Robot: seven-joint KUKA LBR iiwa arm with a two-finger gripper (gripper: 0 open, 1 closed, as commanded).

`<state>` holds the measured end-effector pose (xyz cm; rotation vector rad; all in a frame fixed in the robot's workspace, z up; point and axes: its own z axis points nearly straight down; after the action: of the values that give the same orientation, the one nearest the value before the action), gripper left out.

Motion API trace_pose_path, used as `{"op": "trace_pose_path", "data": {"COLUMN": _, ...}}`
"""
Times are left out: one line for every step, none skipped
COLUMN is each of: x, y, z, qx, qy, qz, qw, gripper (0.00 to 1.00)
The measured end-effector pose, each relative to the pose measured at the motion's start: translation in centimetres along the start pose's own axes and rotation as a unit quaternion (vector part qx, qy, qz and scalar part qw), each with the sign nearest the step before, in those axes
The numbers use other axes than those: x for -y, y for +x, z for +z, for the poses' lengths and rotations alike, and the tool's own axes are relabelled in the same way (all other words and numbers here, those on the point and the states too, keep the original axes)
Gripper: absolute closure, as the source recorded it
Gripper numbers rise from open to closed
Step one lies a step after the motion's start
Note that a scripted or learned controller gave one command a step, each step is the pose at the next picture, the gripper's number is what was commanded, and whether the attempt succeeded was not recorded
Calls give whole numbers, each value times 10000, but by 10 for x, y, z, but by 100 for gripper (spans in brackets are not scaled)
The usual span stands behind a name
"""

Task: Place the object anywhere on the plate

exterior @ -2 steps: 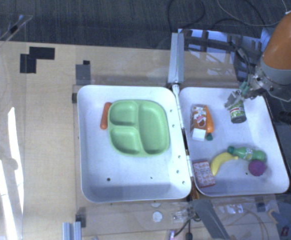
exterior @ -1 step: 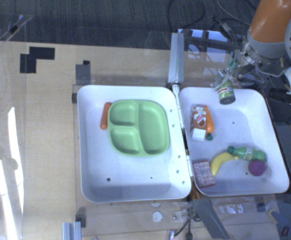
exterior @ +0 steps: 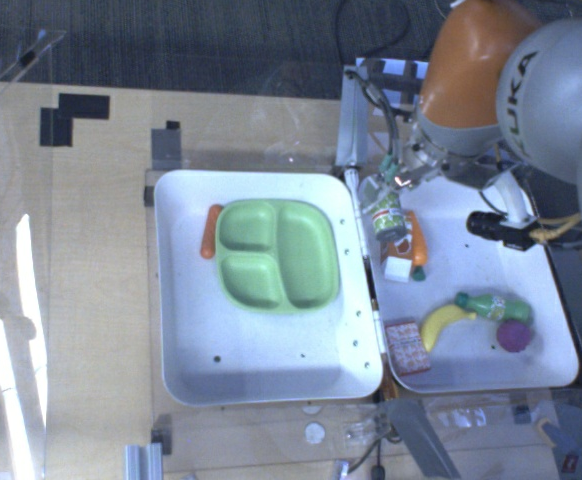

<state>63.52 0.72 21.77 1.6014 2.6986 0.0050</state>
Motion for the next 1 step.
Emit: {"op": "trace_pose_path", "data": {"x": -5, "y": 49, "z": 33, "qx": -4, "qy": 1, "qz": 941, "qw": 9956, "gripper": 100}}
